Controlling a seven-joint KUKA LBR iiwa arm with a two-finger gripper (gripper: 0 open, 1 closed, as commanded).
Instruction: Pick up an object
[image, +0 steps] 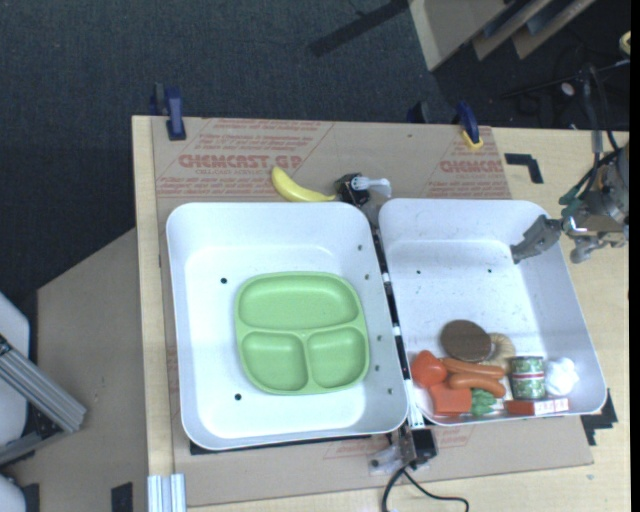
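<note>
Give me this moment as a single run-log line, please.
gripper: over right bin's upper right edge, holding nothing | toy food pile: right bin's lower corner | green divided plate: in left bin

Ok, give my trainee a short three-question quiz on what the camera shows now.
1. True or false: the green divided plate lies in the left bin.
2. Where does the banana lie? A) in the right bin B) on the bench behind the left bin C) on the plate
3. Fill in: the toy food items are gathered in the right bin's ____ end, nearest the camera.

Key: 1 true. 2 B. 3 near. The end effector sits at the right bin's far right rim, away from the pile, with nothing seen between its fingers.
</note>
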